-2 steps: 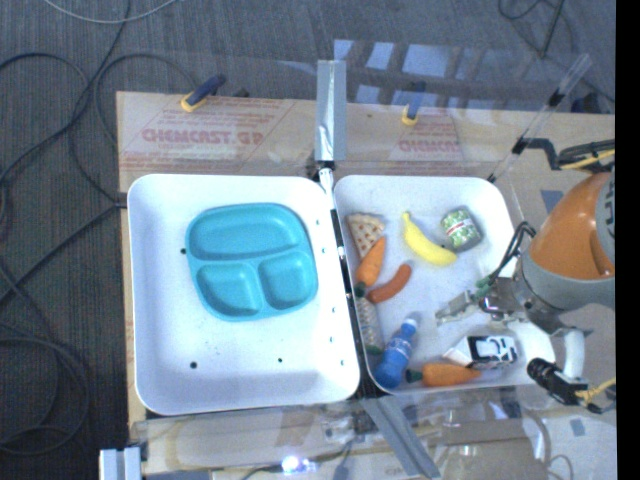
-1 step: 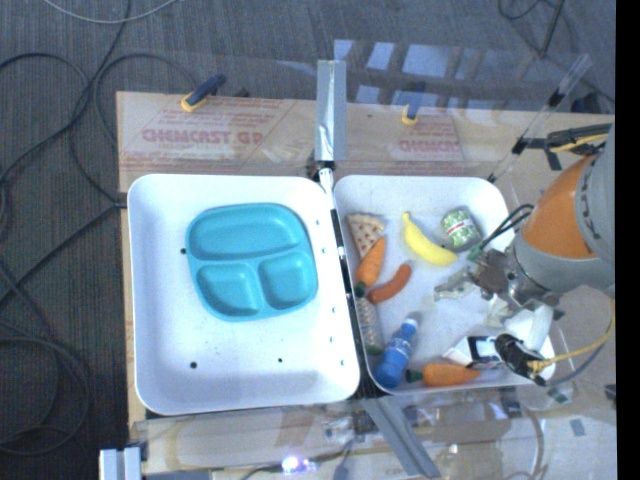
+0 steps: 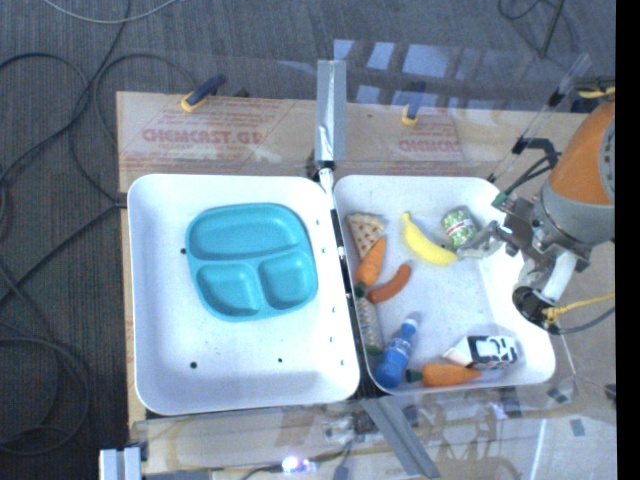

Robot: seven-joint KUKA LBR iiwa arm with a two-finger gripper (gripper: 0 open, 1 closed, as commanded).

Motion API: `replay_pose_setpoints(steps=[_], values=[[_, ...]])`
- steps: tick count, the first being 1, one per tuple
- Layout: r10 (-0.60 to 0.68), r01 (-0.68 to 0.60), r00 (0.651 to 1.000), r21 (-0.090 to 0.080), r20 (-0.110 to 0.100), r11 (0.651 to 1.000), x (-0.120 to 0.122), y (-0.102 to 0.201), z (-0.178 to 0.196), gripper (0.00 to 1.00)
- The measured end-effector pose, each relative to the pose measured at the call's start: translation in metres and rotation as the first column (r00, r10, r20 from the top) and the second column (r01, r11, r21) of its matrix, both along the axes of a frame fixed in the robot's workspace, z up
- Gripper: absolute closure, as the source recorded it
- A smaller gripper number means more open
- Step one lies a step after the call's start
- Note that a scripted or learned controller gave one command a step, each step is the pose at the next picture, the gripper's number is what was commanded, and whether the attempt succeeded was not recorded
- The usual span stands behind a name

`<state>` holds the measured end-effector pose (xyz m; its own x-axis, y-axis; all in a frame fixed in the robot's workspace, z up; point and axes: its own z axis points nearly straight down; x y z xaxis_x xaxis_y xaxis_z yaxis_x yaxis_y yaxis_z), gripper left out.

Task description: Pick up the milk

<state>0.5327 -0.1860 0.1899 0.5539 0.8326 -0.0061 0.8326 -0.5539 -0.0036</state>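
White and black, the milk carton [image 3: 487, 350] lies on its side in the near right corner of the right bin [image 3: 470, 288], well below the gripper [image 3: 487, 240] and a little toward the arm's side. An orange carrot [image 3: 449, 373] sits just beside it, touching or nearly touching its lower left edge. The gripper hangs over the bin's upper right part, close to a small green can [image 3: 458, 226] and the yellow banana [image 3: 428, 243]; whether it is wide or narrow I cannot tell.

The carton looks like a small toy, so I judge it light and fairly stiff, with smooth sides that could slip. Its flat long faces seem the best place to pinch, across the narrow width, clear of the carrot and the bin wall. The corner leaves little room on the wall side.
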Motion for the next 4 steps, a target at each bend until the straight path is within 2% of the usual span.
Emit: replay_pose_setpoints(steps=[1,2,3,4], values=[[0.0,0.0,1.0,0.0,0.0,1.0,0.0,0.0,0.0,0.0],[0.005,-0.005,1.0,0.024,0.003,1.0,-0.042,-0.015,-0.1,0.0],[-0.011,0.011,1.0,0.023,-0.002,1.0,-0.046,-0.019,-0.091,0.0],[-0.008,0.008,1.0,0.015,-0.006,1.0,-0.046,-0.02,-0.086,1.0]])
